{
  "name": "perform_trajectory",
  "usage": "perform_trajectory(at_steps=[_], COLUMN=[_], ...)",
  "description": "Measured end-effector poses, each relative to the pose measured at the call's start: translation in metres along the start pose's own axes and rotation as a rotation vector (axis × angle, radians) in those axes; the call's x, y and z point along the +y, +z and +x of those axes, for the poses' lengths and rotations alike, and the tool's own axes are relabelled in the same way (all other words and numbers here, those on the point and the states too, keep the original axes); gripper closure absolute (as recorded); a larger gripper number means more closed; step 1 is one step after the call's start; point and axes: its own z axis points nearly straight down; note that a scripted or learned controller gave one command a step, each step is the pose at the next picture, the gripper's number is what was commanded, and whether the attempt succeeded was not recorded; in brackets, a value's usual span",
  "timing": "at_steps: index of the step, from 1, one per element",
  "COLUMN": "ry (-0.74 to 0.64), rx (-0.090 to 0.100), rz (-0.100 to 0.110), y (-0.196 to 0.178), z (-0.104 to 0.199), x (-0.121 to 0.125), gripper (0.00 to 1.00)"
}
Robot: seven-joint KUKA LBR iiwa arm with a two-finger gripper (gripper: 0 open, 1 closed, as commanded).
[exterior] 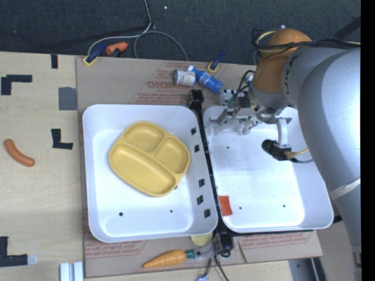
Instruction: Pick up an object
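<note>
Claw (237,119) sits low at the far edge of the right bin (304,215), metal parts blurred; can't tell its state or whether anything is held. Only pickable thing near: yellow divided plate (150,157), lying flat mid left bin (96,215), just across the divider from the right bin. Judgement: best to grip a raised rim, not the flat middle. Arm (328,116) covers the right bin's far right corner.

The gripper (234,117) fingers are pretty much lost in the wrist clutter, so their state can't be made out. The arm (328,98) gets cut off at the right edge.
</note>
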Motion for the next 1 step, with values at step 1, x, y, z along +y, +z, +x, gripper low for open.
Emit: perform_trajectory(at_steps=[1], ry=[0.001], rx=[-0.002], rz=[-0.006], y=[0.012], z=[0.0032], x=[-0.0299], gripper=[0.0])
